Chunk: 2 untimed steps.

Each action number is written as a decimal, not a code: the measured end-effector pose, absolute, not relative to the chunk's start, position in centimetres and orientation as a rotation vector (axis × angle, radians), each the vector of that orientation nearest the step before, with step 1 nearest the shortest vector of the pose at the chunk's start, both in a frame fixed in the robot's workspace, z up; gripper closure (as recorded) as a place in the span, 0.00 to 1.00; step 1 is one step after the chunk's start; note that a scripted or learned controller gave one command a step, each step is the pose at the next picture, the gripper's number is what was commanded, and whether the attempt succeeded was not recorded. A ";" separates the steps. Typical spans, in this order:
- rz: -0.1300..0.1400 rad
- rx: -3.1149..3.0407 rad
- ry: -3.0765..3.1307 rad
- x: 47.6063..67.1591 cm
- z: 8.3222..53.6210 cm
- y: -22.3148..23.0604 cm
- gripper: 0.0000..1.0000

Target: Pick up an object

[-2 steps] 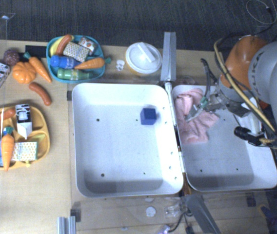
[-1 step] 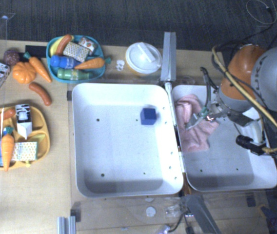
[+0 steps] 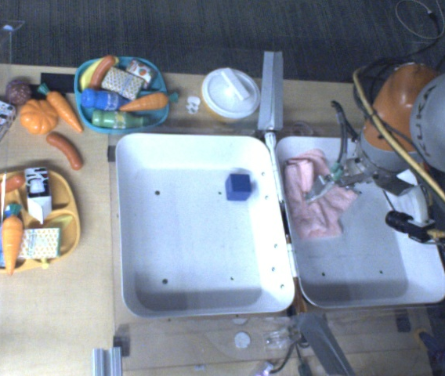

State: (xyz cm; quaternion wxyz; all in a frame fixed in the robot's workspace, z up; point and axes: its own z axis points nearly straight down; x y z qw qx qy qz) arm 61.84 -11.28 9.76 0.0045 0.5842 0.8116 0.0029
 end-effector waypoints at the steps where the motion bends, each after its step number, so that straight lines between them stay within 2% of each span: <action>1: 0.014 1.820 2.545 62.0 10.9 -11.1 1.00; 2: 0.005 1.771 2.589 66.7 18.6 -4.3 1.00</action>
